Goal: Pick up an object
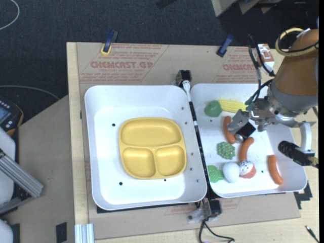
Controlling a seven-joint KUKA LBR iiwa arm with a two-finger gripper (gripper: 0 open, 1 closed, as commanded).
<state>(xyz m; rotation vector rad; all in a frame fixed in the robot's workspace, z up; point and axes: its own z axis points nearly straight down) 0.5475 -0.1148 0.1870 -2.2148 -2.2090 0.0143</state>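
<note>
My pincer hangs low over the right white plastic bin, near its middle. I cannot tell if it is open or shut, and I cannot see anything held in it. Right by its tip, on the left side, lies a small orange sausage-shaped toy. Its long way runs from far to near, leaning a little. A second orange sausage toy sits just on the near side of my tip, and I think these two are the easiest to grab. Farther toward the near edge are a bumpy green toy and a white ball. The left white bin holds a yellow plastic tray with three parts, well apart from me across the tabletop.
</note>
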